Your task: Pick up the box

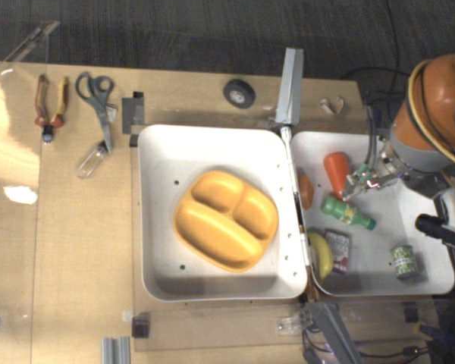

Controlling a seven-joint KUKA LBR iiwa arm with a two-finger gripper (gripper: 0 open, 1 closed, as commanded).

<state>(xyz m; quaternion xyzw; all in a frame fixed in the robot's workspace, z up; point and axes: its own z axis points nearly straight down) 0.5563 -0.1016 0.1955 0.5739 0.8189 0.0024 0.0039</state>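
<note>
In the camera view, you will find the gripper [362,180] over the right bin [432,283], near that bin's far end, at the tip of the grey arm [440,105] that comes in from the view's right. Its tip is small and blurred against the white floor, so you cannot tell whether it is released or clenched, and nothing can be made out in its grasp.

The box [337,249], a small dark packet lying flat, sits well apart from the gripper, toward the near edge of the same bin and a little to the view's left of it. Between gripper and box lies a green bottle [348,213] on its side, just below the gripper. An orange carrot [336,171] lies just beside the gripper on the view's left. A banana [321,254] touches the box's left edge. A small can [403,261] stands near the bin's near edge, down and to the view's right of the gripper.

Far from the gripper, the left bin [159,203] holds a yellow tray [226,220]. On the surface [76,264] beyond that lie scissors [98,108] and pliers [49,106].
</note>
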